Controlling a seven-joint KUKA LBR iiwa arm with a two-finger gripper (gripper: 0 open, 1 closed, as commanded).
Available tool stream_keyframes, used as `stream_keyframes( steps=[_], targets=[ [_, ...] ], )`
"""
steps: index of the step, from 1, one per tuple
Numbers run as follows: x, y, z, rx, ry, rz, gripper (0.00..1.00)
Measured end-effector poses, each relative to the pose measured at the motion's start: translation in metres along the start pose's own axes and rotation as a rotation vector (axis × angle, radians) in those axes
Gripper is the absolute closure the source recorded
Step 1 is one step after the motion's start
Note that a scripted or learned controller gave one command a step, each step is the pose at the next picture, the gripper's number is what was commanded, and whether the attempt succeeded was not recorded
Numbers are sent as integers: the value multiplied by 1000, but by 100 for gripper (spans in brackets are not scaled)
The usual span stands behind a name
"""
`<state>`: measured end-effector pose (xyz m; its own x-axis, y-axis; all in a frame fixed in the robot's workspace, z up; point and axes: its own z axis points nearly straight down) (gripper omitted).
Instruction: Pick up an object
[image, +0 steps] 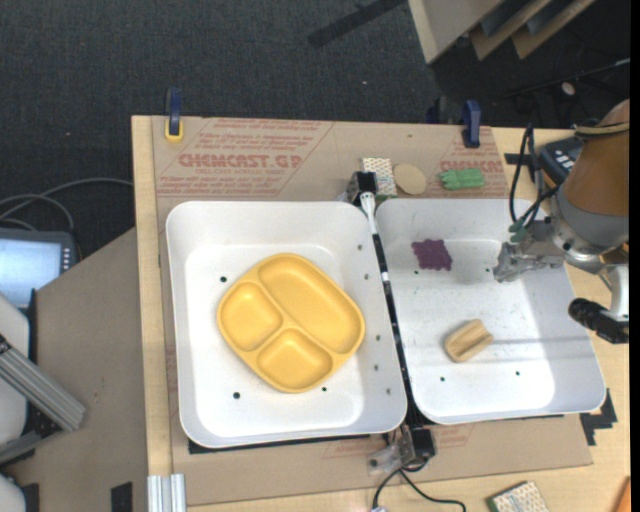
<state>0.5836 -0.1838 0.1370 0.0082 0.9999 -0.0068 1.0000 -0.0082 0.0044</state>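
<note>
From the overhead camera view we see the fingers (505, 266) low over the right bin (540, 395), near its far right side, at the end of the grey arm (590, 215) with its orange band. We cannot tell whether the fingers are apart or together; nothing shows between them. A purple object (432, 254) lies in that bin to the left of the fingers, apart from them. A tan block (467, 340) lies nearer the camera than the fingers and slightly left, well apart from them. Far to the left of the fingers, the left bin (195, 330) holds a yellow divided plate (290, 322). Beyond the bins, on the desk (250, 160), sit a round tan piece (410, 179) and a green piece (462, 179).
</note>
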Motion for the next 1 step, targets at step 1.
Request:
stream_keyframes(
  steps=[1],
  targets=[
    [90, 16, 32, 8, 12, -16, 100]
  ],
)
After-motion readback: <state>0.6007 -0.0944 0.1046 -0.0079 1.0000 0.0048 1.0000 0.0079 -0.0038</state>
